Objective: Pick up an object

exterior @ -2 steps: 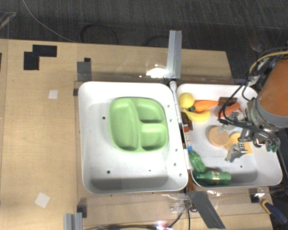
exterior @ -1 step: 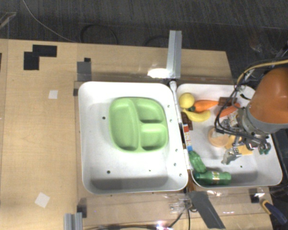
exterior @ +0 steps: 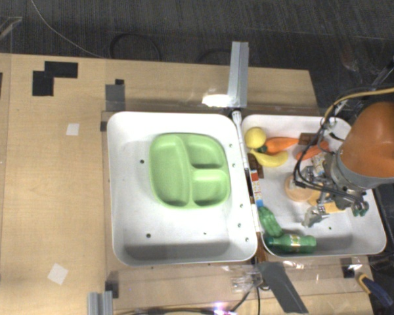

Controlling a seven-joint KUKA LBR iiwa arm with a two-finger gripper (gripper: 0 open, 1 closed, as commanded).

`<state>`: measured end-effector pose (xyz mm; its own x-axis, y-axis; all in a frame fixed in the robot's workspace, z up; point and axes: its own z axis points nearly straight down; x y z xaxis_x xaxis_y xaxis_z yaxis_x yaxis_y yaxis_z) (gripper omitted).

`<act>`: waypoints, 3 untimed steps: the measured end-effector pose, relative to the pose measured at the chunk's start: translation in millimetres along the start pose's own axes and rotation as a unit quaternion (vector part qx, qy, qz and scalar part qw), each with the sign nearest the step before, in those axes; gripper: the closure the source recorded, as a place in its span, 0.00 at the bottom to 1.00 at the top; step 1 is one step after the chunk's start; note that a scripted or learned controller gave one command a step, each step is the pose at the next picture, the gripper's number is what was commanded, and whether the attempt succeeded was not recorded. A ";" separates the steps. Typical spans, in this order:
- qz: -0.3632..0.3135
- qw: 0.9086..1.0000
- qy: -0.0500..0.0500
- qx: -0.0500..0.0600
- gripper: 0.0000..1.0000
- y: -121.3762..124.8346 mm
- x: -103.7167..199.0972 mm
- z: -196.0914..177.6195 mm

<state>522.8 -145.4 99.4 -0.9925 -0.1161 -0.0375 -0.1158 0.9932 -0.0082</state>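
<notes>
No legible text, labels, brands or numbers on the bins, objects, arm or bench.

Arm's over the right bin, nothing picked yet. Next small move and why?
Probably lower the hand straight down and see what sits under it. It hangs over the right bin, beside a tan round object, with nothing visibly held. The green bottle lies along the near wall; the lemon, banana and carrot are clustered at the far-left corner, further off.
</notes>
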 end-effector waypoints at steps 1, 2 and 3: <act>-0.281 0.960 0.002 0.001 0.00 -19.7 -64.3 1.8; -0.137 0.991 0.000 0.001 0.00 28.1 -74.2 1.7; -0.090 0.996 -0.003 0.000 0.00 16.6 -38.4 0.3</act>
<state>559.1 -124.4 100.3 -0.9557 -0.2916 -0.0412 -0.2911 0.9565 -0.0162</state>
